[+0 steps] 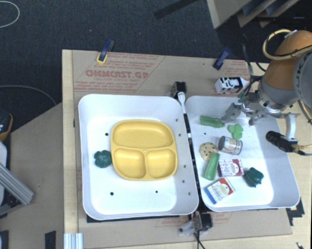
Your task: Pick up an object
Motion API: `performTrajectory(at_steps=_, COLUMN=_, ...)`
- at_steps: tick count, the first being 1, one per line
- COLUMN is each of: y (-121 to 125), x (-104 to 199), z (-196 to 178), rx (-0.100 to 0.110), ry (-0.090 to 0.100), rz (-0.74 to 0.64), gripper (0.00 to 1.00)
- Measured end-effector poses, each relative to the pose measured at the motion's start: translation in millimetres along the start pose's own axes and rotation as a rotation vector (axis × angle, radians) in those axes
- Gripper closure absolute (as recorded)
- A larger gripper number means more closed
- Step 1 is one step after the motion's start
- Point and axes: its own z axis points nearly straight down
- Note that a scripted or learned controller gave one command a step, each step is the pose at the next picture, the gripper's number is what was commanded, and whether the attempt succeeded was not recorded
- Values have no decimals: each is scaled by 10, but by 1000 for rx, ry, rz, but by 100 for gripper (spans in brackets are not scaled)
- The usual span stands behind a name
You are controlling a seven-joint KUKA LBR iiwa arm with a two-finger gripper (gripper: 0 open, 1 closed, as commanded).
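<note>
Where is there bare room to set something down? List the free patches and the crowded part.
Left bin: bare floor along the near edge below the yellow divided plate, and at the far corners above it; the dark green piece sits left of the plate. Right bin: crowded through the middle with packets, a can and green items; a bare strip lies along its right wall.

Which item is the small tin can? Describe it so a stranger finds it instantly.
Look in the right-hand white bin, near its middle. The tin can lies on its side just below a light green piece; it alone is shiny metal.
</note>
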Motion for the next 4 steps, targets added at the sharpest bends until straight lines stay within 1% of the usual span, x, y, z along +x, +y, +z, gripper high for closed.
performTrajectory(at_steps=1, y=22, x=0, z=289, rx=-6, ry=0, rz=0, gripper=0)
performTrajectory(at_steps=2, y=43, x=-1, z=149, rx=-15, ry=-3, rz=-1, gripper=100)
performTrajectory(at_steps=3, y=45, x=54, z=-485, rx=-14, ry=-3, rz=-1, gripper=100)
performTrajectory(at_steps=4, y=56, x=53, z=-1028, rx=-13, ry=-4, rz=-1, gripper=100)
